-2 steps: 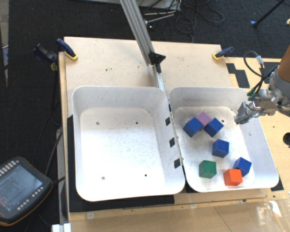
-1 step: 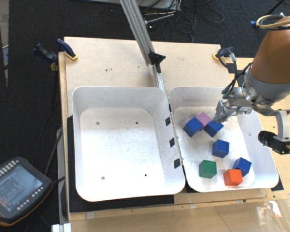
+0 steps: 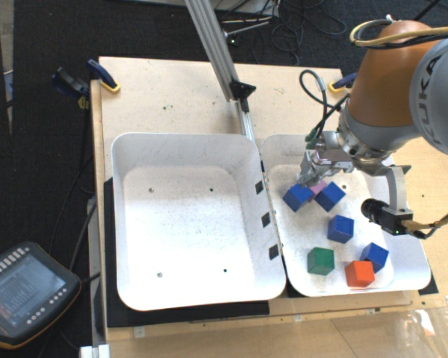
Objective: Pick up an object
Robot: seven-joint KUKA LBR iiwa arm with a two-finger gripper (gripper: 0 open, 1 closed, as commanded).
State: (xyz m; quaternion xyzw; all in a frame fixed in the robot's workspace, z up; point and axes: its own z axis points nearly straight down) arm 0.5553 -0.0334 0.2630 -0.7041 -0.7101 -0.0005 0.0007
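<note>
The right bin (image 3: 411, 274) holds several small blocks. My gripper (image 3: 316, 176) hangs low over the bin's far left part, right above a cluster of blocks. That cluster is a blue block (image 3: 298, 197), a second blue block (image 3: 331, 196) and a small pink piece (image 3: 317, 189) wedged between them, partly hidden by the gripper. Nearer the front lie another blue block (image 3: 340, 228), a green block (image 3: 321, 260), an orange-red block (image 3: 360, 273) and one more blue block (image 3: 375, 255).
The left bin (image 3: 134, 155) sits beside the right one, sharing a raised middle wall (image 3: 267, 215). A slanted metal rail (image 3: 216, 51) runs down to the bins' far edge. The arm's body and cables (image 3: 392, 215) overhang the right bin's right side.
</note>
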